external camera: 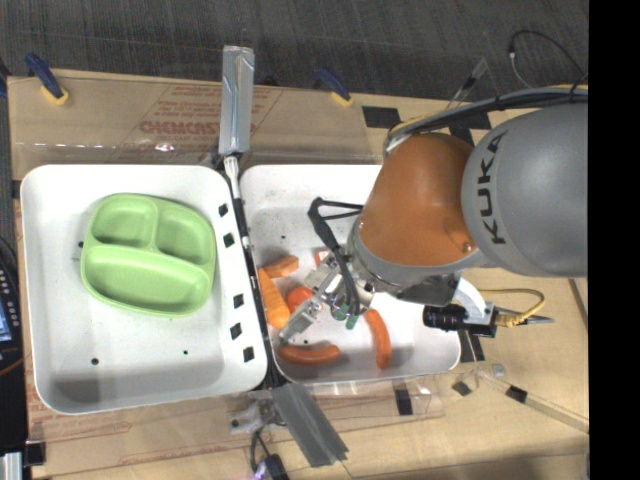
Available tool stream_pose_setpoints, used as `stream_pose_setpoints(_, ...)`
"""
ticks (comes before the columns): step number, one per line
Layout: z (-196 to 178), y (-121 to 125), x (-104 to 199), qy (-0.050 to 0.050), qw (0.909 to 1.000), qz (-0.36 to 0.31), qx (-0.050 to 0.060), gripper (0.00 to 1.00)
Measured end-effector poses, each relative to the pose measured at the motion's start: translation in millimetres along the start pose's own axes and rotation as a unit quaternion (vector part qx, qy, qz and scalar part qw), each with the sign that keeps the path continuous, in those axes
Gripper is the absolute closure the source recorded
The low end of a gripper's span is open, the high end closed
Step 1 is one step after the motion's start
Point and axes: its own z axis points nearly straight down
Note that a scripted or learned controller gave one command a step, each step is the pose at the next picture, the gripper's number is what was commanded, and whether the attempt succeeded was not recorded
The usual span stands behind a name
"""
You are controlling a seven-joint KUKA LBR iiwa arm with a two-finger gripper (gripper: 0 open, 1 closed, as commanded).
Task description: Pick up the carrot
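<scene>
Hovering low in the right bin (420,366), gripper (318,308) sat among the orange pieces, arm (520,193) coming in from 3 o'clock and covering most of the bin's upper half. Fingers looked parted, nothing visibly between them, so I read it as open w/ no grasp. Tips are small in frame, so that's a judgement.

Carrot ID is fuzzy: several orange items clustered in the bin. Best guess for the carrot (275,303) was the long orange piece against the divider, at approx 9 o'clock from the gripper, just beside it. Others: small orange chunk (281,266) at 11 o'clock, red-orange round thing (299,296) touching or nearly touching the fingers at 10 o'clock, sausage-like piece (309,352) at 6 o'clock, curved orange piece (381,338) at 4 o'clock. Can't tell which is which w/ certainty.

Left bin (60,298) held the green divided plate (150,253), well apart, not relevant.

Progress: approach done, gripper down at item level. Left: close on the carrot, lift clear. Nothing lifted. Risk: cluttered pile, easy to pinch the wrong item.
</scene>
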Motion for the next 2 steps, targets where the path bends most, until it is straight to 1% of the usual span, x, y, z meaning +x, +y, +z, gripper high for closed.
stream_pose_setpoints(1,-0.8,16.1,-25.1,-0.001,0.9856,-0.169,-0.001,0.00)
stream_pose_setpoints(2,-0.9,-4.4,-57.0,-0.001,0.9993,0.038,0.000,0.00)
